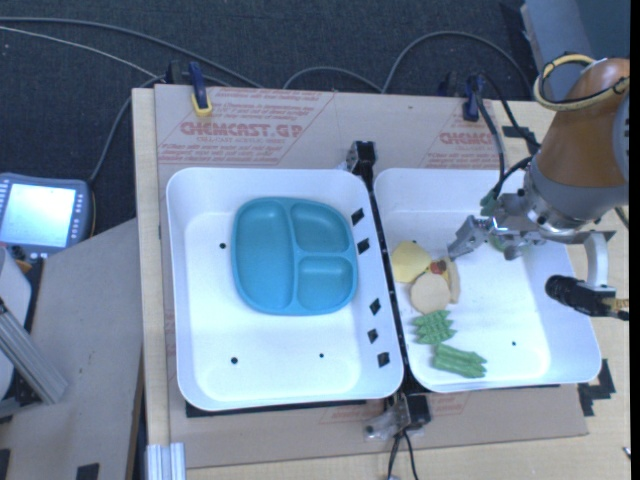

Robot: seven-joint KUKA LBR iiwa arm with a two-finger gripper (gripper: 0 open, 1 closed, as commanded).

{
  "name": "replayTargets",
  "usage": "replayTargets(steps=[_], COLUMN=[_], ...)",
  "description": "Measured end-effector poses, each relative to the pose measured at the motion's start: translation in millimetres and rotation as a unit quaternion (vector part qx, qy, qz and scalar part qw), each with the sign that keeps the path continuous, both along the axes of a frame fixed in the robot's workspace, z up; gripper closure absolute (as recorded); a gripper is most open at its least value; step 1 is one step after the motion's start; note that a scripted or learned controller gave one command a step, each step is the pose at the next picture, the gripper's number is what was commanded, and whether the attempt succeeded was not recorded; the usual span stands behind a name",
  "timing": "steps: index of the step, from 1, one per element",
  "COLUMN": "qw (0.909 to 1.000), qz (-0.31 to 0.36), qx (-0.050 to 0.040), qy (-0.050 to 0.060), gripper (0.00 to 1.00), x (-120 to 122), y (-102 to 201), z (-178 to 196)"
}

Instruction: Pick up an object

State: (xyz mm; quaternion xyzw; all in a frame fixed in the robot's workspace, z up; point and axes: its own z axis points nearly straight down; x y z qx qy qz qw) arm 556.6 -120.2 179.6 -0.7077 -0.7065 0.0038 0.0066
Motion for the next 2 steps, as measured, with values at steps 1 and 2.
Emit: replayTargets(steps=[1, 2], qw=[1.0000, 1.0000], qz=[0.001, 0.001], qx=[-0.0010, -0.0004], qy=[-0.006, -0.004], gripper=[0.00, 0.00], x=[3.1, -1.8], y=[0.1, 8.5], z=[6.3, -40.8])
